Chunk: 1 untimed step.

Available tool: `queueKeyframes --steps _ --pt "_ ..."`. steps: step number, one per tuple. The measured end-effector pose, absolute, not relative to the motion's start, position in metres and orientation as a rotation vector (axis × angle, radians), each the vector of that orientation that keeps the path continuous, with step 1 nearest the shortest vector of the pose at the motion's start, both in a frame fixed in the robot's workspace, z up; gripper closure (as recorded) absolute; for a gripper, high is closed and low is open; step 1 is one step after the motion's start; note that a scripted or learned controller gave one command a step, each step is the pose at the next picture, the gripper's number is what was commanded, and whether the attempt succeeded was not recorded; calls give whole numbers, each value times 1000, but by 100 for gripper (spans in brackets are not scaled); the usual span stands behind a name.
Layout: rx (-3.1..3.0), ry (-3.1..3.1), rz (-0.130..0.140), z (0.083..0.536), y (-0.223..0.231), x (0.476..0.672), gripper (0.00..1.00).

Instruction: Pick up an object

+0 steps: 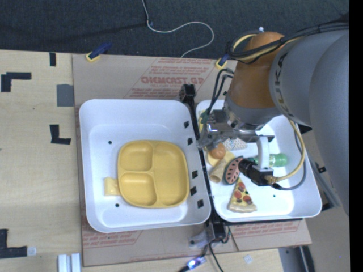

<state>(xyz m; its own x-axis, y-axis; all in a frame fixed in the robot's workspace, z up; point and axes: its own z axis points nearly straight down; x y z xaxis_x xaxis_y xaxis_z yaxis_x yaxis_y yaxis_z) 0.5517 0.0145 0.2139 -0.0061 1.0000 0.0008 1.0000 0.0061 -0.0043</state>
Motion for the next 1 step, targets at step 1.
queueKeyframes --steps 1 --pt "-2216 -2224 1 225 29 548 100"
